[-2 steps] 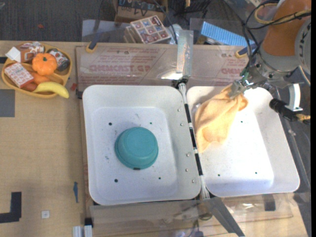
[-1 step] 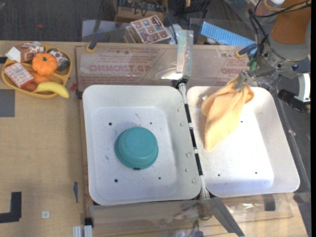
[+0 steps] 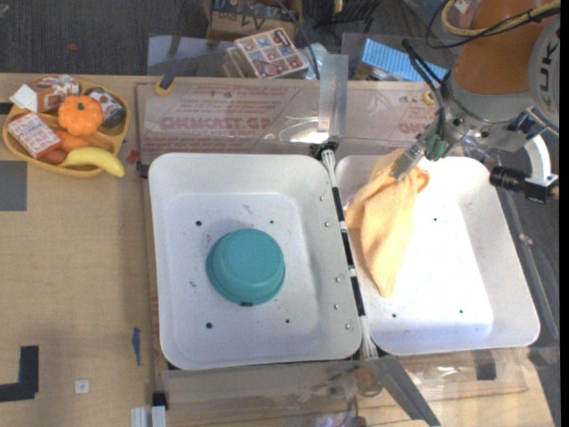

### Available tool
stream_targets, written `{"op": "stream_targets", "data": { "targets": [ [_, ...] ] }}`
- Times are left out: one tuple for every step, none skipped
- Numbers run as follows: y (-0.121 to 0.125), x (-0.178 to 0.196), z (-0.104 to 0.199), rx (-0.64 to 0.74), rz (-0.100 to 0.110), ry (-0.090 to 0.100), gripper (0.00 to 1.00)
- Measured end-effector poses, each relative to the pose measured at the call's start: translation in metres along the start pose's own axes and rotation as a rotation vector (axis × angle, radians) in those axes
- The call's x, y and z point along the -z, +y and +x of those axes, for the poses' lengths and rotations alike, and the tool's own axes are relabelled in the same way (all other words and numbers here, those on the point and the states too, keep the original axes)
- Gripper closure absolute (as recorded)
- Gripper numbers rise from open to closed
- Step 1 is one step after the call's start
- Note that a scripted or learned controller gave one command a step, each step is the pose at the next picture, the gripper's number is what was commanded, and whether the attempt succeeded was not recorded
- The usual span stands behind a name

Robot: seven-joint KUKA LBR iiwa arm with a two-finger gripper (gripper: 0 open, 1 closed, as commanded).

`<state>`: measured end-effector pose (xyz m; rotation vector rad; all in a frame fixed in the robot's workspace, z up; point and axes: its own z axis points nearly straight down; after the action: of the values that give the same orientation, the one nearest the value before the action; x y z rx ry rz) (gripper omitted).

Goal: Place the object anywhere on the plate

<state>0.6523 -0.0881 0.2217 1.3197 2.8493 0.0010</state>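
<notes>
The teal plate (image 3: 246, 266) sits upturned in the left bin (image 3: 169, 185); the yellow cloth (image 3: 384, 229) dangles over the right bin (image 3: 507, 318), pinched at its top corner by the gripper (image 3: 414, 163); carry it high so the trailing hem clears the divider.

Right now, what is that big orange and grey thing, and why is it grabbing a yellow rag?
That is a robot arm, reaching in from the right. The picture comes from one camera above the bench, looking down at a slant. At the arm's tip is its gripper, two small fingers pinching the top of a yellow cloth, which hangs down into the right white bin. In the left white bin sits a teal plate, which looks like a bowl turned upside down. The robot's job is to put the cloth on it. The bowl of toy food at the far left is just sitting there.
</notes>
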Motion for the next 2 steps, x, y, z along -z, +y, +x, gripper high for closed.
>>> {"op": "stream_targets", "data": {
  "targets": [
    [0.026, 0.007, 0.052, 0.398, -0.002, -0.001, 1.0],
    [0.062, 0.004, 0.092, 0.796, -0.003, -0.002, 1.0]
  ]
}}
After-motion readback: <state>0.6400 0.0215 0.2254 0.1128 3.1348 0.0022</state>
